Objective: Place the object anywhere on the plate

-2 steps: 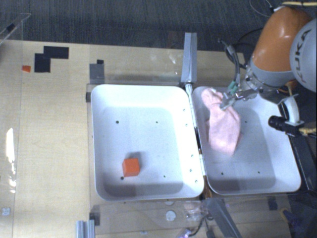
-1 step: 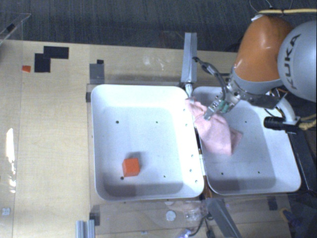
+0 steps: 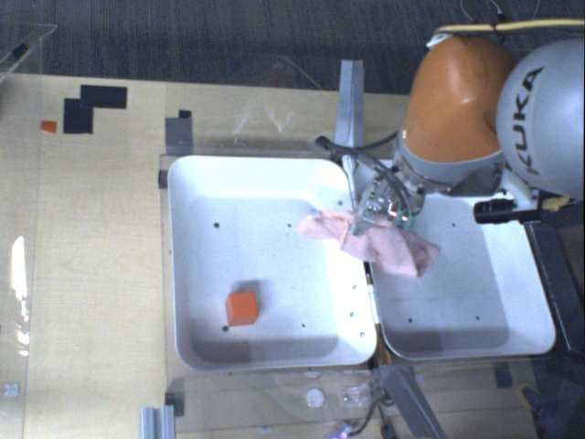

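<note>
A pink cloth point(image 3: 393, 252) lies crumpled across the wall between the two white bins, with one corner reaching into the left bin point(image 3: 196, 245) and the bulk over the right bin point(image 3: 512, 327). My gripper point(image 3: 358, 227) points down and left from the orange-banded wrist, its tips buried in the cloth's upper fold. The fabric bunches up between the fingers, so it looks pinched there. A small orange block point(image 3: 242, 308) rests on the left bin's floor, well apart from the gripper, toward the front.
The grey arm and its orange band point(image 3: 457, 90) hang over the right bin's back half. A grey post point(image 3: 351, 99) stands behind the bins. Black and orange markers point(image 3: 87, 108) lie on the bench at far left.
</note>
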